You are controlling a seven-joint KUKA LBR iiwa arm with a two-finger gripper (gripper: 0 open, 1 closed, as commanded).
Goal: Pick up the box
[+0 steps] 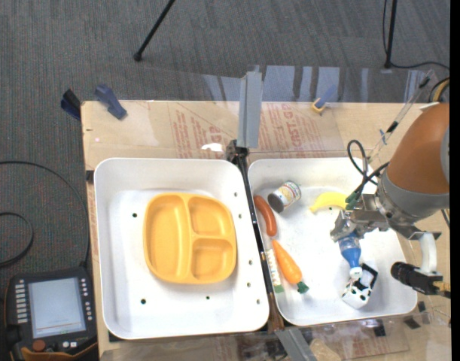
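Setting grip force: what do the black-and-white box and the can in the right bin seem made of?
The box looks like printed cardboard, matte, with flat faces and a cow-like pattern. The can looks like metal with a paper label and dull grey end, though toy plastic is possible.

Red printed lettering ran across the cardboard sheet on the bench behind the bins, seen reversed or upside down and too faint to read; no other text was legible.
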